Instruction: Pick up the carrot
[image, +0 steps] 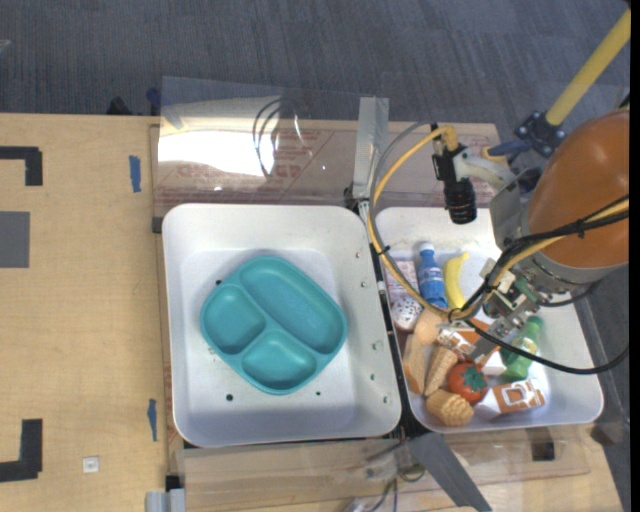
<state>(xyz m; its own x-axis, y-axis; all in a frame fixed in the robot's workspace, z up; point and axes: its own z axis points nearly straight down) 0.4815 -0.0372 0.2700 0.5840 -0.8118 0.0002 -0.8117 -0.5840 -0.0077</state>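
Note:
My gripper (492, 335) hangs low over the pile of toy foods in the right bin (580, 390), below the orange wrist band. A small orange piece that looks like the carrot (457, 341) pokes out just left of the gripper, and a green piece (521, 352) shows on its right. The gripper's body and cables hide what lies directly under it. Whether anything is held cannot be made out.
Around the gripper lie a red tomato (467, 380), a tan cone (436, 368), a bread roll (449, 408), an orange carton (518, 398), a blue bottle (432, 277) and a banana (456, 279). A teal divided plate (272, 322) sits in the left bin (190, 240).

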